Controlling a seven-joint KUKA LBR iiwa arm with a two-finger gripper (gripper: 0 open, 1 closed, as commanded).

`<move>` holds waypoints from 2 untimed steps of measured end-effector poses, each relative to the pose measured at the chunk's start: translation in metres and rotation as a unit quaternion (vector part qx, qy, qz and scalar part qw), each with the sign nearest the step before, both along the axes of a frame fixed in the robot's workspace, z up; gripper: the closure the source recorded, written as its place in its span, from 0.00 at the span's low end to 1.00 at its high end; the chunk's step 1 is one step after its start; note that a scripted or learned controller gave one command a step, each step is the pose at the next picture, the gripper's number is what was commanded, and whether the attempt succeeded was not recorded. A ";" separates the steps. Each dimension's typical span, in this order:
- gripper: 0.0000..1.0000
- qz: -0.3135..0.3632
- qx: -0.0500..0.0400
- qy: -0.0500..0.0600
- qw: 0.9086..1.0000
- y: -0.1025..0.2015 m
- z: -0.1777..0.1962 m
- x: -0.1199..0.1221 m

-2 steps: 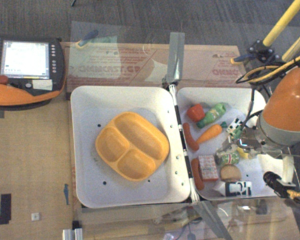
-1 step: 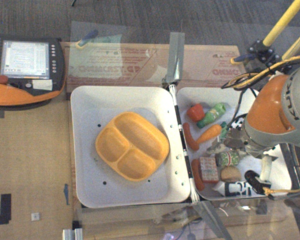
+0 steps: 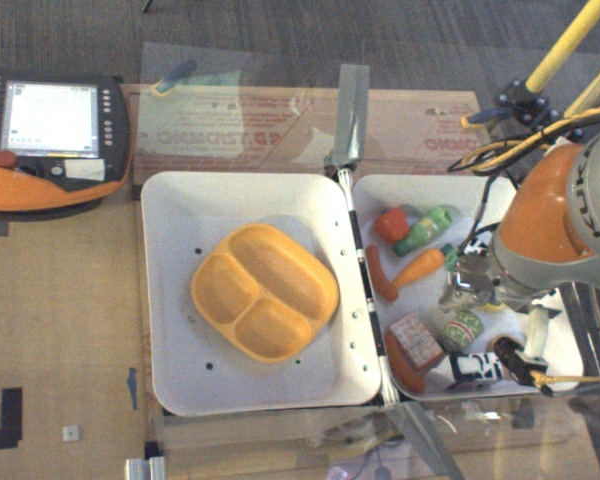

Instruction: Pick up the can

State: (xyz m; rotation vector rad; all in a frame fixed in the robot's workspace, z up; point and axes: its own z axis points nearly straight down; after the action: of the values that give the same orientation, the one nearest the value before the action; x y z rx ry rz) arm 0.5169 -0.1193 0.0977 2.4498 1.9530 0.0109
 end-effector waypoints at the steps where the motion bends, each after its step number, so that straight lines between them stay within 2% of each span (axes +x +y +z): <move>1: 1.00 -0.125 0.002 0.006 0.992 0.071 0.086 -0.025; 2: 0.00 -0.125 0.002 0.006 0.992 0.071 0.086 -0.025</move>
State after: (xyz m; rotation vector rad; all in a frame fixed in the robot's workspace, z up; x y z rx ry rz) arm 0.4919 -0.0483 0.1838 2.6825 1.6368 -0.0015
